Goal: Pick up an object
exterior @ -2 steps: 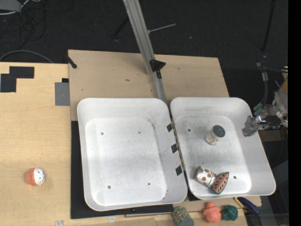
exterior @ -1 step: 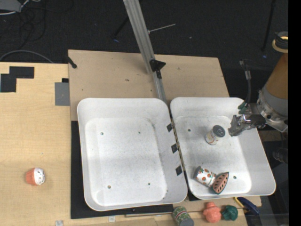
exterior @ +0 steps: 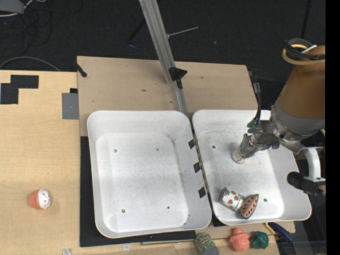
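My gripper (exterior: 241, 154) hangs low over the middle of the right bin (exterior: 276, 209), its tip close to the bin floor. A small pale round thing (exterior: 237, 157) lies right at the tip; whether it is held is unclear. Near the bin's front edge a white toy with red dots (exterior: 230, 198) lies beside a brown shell-shaped piece (exterior: 248, 206). They sit well in front of the gripper and apart from it.
The left bin (exterior: 106, 129) adjoins the right one, joined by black clips (exterior: 196, 166). Outside the bins, an orange-and-white ball (exterior: 40, 199) rests on the bench at left. Pink, green and dark toys (exterior: 239, 240) lie past the front edge. A metal rail (exterior: 159, 33) slants behind.
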